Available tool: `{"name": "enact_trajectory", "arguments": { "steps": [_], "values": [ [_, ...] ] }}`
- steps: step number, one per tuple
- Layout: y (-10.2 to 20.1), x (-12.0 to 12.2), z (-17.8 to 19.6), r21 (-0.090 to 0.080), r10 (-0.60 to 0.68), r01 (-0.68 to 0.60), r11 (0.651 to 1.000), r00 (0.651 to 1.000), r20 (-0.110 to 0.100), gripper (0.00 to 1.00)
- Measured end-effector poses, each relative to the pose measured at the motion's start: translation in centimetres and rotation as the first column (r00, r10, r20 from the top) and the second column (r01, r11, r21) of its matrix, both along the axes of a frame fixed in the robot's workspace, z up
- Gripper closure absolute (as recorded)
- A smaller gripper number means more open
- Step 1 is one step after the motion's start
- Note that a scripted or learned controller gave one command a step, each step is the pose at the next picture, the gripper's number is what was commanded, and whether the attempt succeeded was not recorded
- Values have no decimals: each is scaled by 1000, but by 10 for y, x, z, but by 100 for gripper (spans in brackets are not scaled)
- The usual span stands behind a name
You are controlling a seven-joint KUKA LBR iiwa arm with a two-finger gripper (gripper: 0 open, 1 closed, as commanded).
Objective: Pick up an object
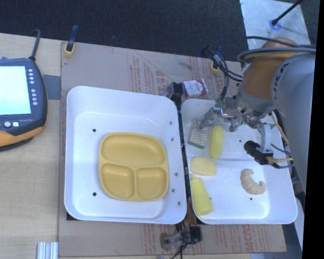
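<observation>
Apparently nothing is lifted yet: the gripper [225, 115] hangs at the right bin's [278, 214] far edge, just above the corn cob [216, 142] lying beside the grater [198, 136].

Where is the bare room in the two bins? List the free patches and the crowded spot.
Left bin: a bare band all round the yellow divided tray, widest on the left. Right bin: bare floor between the shrimp and the yellow block. Crowded: its upper left, with the corn cob, grater and gripper.
</observation>
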State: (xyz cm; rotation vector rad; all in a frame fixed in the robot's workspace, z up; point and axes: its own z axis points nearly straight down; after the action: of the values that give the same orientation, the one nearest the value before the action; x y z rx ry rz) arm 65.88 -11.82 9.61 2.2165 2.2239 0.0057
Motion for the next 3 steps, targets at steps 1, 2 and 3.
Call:
{"name": "enact_trajectory", "arguments": {
  "steps": [1,2,3],
  "values": [
    [6,-15,0,-4,-2,2,1000,1000,5,0],
    [-7,0,0,1,-2,2,1000,1000,0,0],
    [0,-19,0,-4,-3,3,1000,1000,4,0]
  ]
}}
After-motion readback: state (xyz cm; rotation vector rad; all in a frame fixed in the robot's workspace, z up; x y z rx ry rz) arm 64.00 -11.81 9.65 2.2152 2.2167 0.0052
